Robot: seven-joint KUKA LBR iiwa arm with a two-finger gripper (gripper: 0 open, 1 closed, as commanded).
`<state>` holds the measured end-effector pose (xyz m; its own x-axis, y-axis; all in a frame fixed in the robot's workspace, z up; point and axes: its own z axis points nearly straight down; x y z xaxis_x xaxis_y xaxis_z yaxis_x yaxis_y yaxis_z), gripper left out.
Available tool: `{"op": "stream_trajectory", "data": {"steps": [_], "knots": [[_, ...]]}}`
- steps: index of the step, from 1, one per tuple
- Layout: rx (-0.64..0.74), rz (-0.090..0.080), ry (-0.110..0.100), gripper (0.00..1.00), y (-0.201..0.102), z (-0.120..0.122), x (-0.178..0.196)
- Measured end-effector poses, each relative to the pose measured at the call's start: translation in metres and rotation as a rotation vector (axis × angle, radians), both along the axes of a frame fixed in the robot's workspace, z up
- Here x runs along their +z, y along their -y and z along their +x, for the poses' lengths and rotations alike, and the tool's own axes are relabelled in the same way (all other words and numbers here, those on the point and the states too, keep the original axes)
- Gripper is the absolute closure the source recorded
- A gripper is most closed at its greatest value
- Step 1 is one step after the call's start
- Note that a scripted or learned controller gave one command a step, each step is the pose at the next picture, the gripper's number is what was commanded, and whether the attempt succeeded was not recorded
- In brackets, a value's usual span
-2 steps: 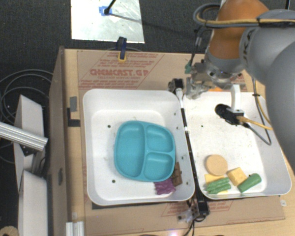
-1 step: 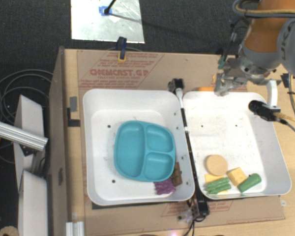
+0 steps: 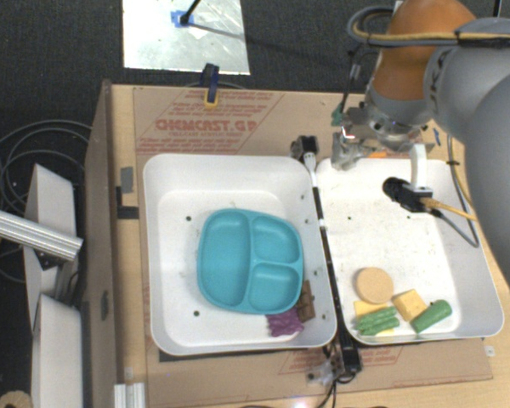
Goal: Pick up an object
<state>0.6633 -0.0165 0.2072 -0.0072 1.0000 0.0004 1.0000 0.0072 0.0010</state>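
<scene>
Brown printed cardboard [image 3: 204, 126] covers the bench under both bins, with dark floor and a silvery sheet [image 3: 187, 24] beyond at 12 o'clock. The gripper [image 3: 347, 153] hangs from the grey arm [image 3: 484, 83] over the right bin [image 3: 484, 313], at its 11 o'clock corner close to the divider between the bins. From this slant I cannot tell whether the jaws are open or shut, and nothing shows between them, so I judge that nothing has been picked up yet. The bin floor below the gripper is bare. The likely targets lie well apart from it, bunched toward 5 and 6 o'clock in the same bin: a round tan disc [image 3: 374, 284], a yellow block [image 3: 408, 301] just beside it at its 4 o'clock, a green stick-shaped piece [image 3: 431, 314] touching the block, and a second green piece [image 3: 376, 320] at 6 o'clock of the disc. To do the step well, the arm should travel toward 5 o'clock, pick the disc or the outer green piece since each has a free side, and come down with the jaws spread across the narrow width. Crowding risks a nudge rather than a hold. Over in the left bin [image 3: 174, 228] rest a teal divided plate [image 3: 246, 257], a brown bit [image 3: 307, 303] and a purple bit [image 3: 282, 323] at its 5 o'clock.
</scene>
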Motion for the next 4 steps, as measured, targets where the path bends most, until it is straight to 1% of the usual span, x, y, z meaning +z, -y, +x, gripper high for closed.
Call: {"op": "stream_trajectory", "data": {"steps": [1,2,3,4], "knots": [[-0.01,-0.002,0.001,1.0,0.041,-0.041,0.033],[0.002,0.002,-0.001,1.0,-0.018,-0.026,0.004],[-0.011,-0.003,0.005,1.0,0.049,-0.05,0.066],[0.001,0.001,-0.004,1.0,-0.006,-0.031,-0.021]]}}
